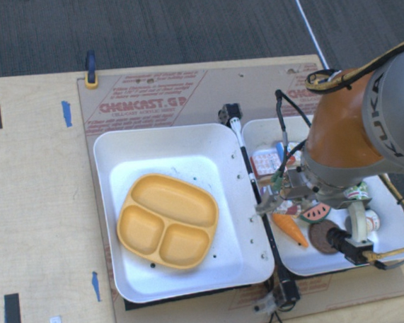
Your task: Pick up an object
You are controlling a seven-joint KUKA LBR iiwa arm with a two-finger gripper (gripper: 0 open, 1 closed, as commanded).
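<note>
"KUKA" lettering on arm (391, 128); "CHEMCAST GP" on board (143, 102).

Red lettering reading "CHEMCAST GP" runs across the brown protective sheet (146, 102) beneath the two white bins, with lines of smaller red print above and below it too fine to read. On the grey arm (397, 117) reaching in from the right, the black letters "KU" are visible on the casing. A small red-and-white packet (265, 162) in the right bin carries print that cannot be made out.
</note>
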